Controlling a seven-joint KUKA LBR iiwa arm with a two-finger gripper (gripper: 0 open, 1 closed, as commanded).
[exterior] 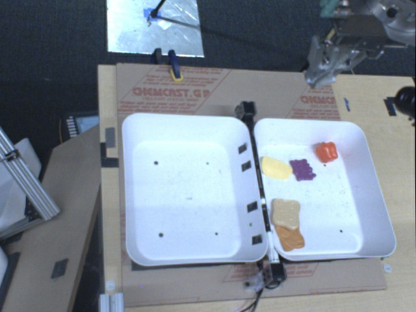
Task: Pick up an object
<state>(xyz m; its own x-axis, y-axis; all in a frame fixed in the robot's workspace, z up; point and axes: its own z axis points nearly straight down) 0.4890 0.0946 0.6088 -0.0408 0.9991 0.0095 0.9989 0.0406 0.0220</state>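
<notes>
Gripper, upper right, finger state indiscernible; orange toy below looks light, rigid: grasp across its sides.

The arm at the upper right of the frame is cut off by the top edge. Its pincer is blurred, so its state is unclear. The orange piece lies partly hidden under the tan toast piece.
</notes>
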